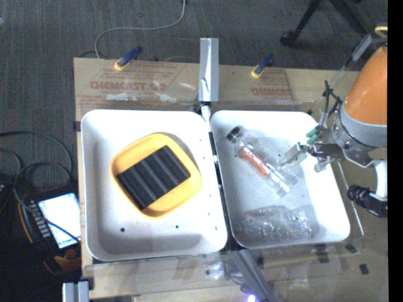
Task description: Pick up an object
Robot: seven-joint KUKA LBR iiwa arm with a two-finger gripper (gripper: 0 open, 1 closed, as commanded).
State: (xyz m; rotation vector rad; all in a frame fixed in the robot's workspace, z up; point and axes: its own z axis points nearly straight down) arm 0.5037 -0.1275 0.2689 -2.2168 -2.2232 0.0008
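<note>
The nearest candidate for the pick is a clear plastic tube with an orange insert and a dark cap (pixel 258 159), lying flat and slantwise in the upper middle of the right bin (pixel 327 228), cap toward the upper left and its see-through end toward the lower right. It rests on the bin floor, so I judge the pick not yet made: nothing is lifted and nothing sits in the tool. Its clear wall and narrow body look slick and likely to roll, which may make a pinch across it awkward. The tool (pixel 301 153) hangs at the right of the frame, over the upper right part of that bin, just beside the tube's clear end; at this angle it is too small and cluttered to tell how it is set. What remains, as I read it, is the whole of the grasp: coming down on a thing, closing, and raising it. Lower in the same bin lies a crumpled clear plastic bag or wrapper (pixel 277 222), pale and hard to make out against the white. The left bin (pixel 94 231) holds a yellow tray-shaped object with a black ribbed insert (pixel 156 173), lying tilted at the middle. Both bins stand side by side on the surface (pixel 94 90).
</note>
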